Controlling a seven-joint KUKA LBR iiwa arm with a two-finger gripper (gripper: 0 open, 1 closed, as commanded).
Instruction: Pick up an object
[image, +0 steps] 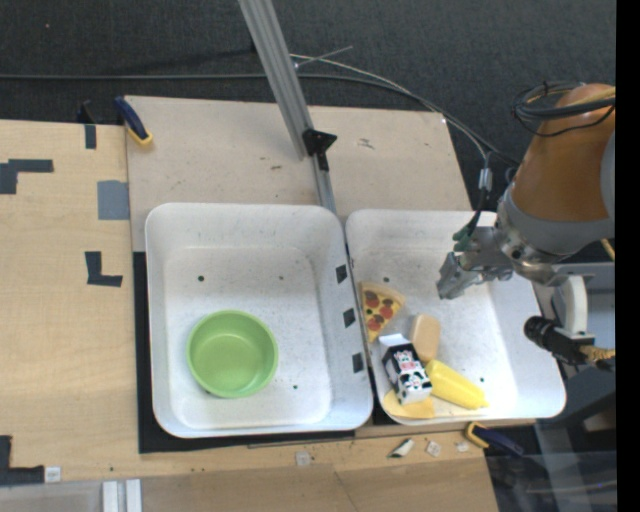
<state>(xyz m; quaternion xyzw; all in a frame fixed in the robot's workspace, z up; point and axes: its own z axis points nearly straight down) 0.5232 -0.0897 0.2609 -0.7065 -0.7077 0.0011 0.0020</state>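
Gripper (452, 284) hangs over the right bin (520, 385) (finger state unclear); pizza slice (380, 306) and banana (456, 386) lie near its front edge

We see two bins side by side on the desk (240, 150). The left bin (165, 300) holds a bowl (233, 353). In the right bin (520, 390), a pizza slice (380, 307) lies behind a small carton (407, 371), with a corn cob (456, 387) just right of it.

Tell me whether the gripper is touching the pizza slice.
Apart. The camera view shows bare white bin floor between the gripper and the pizza slice, which lies to its left.
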